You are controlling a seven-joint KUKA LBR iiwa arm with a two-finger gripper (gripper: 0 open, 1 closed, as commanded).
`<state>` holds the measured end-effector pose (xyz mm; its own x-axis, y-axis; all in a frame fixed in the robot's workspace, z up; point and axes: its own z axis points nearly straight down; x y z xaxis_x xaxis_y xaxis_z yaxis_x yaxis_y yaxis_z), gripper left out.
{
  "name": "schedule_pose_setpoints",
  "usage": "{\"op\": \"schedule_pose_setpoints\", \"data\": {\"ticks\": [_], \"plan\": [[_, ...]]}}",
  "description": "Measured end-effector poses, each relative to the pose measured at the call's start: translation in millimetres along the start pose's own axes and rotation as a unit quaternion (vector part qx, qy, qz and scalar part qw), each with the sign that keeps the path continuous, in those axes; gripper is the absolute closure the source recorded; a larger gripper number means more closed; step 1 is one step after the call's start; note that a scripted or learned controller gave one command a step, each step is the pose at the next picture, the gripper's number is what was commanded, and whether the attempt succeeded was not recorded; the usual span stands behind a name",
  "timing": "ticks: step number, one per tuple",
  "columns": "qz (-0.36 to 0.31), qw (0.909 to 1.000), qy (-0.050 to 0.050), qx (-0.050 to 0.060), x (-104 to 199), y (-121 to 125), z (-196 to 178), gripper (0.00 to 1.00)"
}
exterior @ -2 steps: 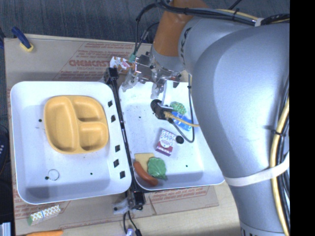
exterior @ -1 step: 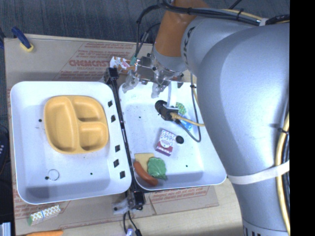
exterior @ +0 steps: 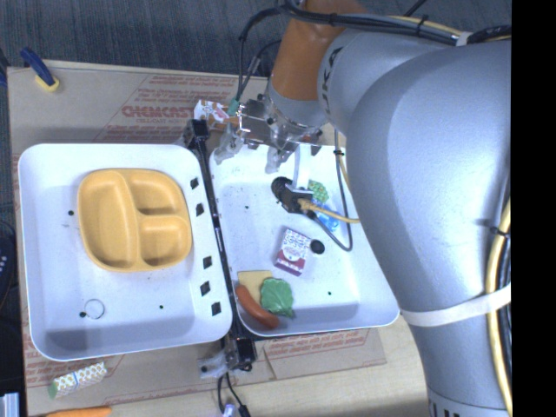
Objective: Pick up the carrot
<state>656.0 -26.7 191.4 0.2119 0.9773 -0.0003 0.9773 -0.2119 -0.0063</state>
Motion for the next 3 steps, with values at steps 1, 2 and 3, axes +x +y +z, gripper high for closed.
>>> {"op": "schedule_pose_setpoints", "data": {"ticks": [1, 2, 3], "plan": [[-0.057, 0.9984, 0.000, -0.003, 6, -1, -15, 0.00], [-0.103, 0.9947, 0.000, -0.003, 8, -2, -103, 0.00], [-0.117, 0.9932, -0.001, -0.001, -8, 1, -45, 0.00]]}}
